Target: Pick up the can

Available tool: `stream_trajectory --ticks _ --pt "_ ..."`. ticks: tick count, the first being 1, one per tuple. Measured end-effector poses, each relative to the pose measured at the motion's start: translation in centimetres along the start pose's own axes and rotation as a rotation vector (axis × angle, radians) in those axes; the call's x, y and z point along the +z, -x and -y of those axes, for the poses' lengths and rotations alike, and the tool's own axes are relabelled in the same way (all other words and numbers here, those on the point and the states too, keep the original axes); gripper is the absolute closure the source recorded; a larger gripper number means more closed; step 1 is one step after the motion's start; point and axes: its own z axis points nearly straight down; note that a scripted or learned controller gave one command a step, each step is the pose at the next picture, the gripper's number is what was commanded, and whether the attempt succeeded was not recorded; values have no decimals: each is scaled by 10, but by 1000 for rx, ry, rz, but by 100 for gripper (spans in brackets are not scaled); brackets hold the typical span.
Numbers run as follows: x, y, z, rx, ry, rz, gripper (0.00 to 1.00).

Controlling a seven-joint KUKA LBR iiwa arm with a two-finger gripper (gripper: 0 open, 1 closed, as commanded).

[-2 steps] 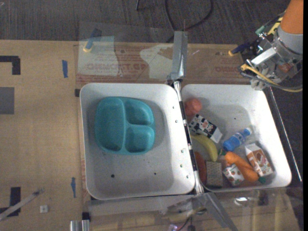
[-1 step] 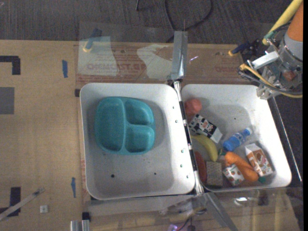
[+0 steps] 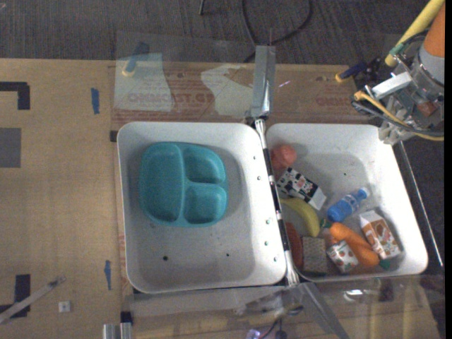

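The arm is hanging over the right bin's [image 3: 413, 189] 1 o'clock corner, and the gripper [image 3: 399, 110] is sitting amid yellow cables – whether it is released or clenched I cannot tell. What looks like the can [image 3: 342, 256] is lying at the bin's 6 o'clock side, touching a carrot [image 3: 353, 244] – well apart from the gripper. A blue bottle [image 3: 347, 205] is lying at the can's 12 o'clock and a banana [image 3: 302, 216] at its 10 o'clock. A teal plate [image 3: 182, 183] is resting in the left bin [image 3: 212, 270].
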Motion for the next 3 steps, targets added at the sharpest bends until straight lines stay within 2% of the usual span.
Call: stream_trajectory --ticks 1,2,3 --pt "12 15 -4 69 1 -5 100" --pt "77 -13 -13 162 1 -5 100" --pt "36 -31 -13 196 5 -9 100"
